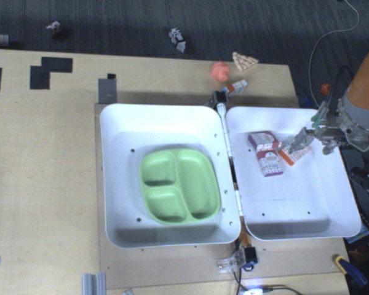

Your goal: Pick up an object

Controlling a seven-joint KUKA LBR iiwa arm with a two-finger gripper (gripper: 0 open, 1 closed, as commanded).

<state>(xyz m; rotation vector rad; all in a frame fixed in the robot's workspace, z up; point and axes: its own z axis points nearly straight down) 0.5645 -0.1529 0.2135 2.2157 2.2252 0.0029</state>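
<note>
While the arm [363, 97] reaches in from the right, its hand [293, 146] hangs low over the right bin [307, 217], just beside a red-and-white carton [266, 153]; an orange-and-white item [290, 156] blurs its tips, so its opening cannot be judged. Left bin [120, 165]: green divided tray [178, 185]. Both rest on a pale wooden table [43, 183].

grey arm [357, 125] (orange band above the wrist), metallic pincer [297, 141].
</note>
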